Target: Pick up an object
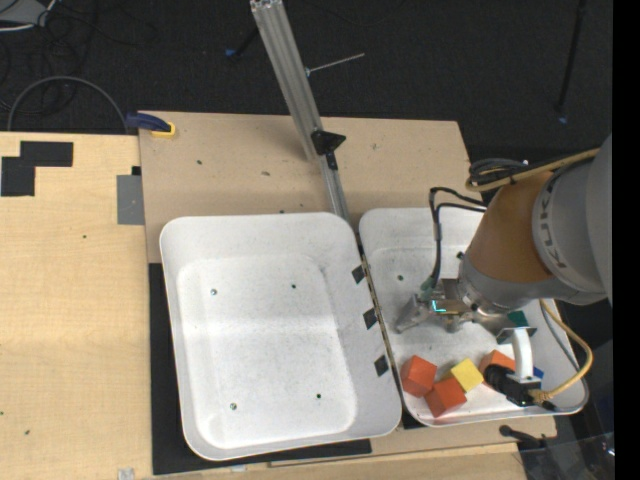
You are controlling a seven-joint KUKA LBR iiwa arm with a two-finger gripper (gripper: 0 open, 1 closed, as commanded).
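While its metal pincer [412,315] (fingers apart) hovers, glossy cubes [440,384] lie in the right bin [400,238].

A single fixed camera looks down at a slant from above the near edge of the bench [300,158], far enough off to take in both white bins: the left bin [200,238] and right bin [400,228]. The arm [530,238] enters from the right.

Two orange-red blocks [432,385] and a yellow cube [467,375] lay in a shallow white plastic bin [400,243] beside the grey, orange-banded arm [535,243].
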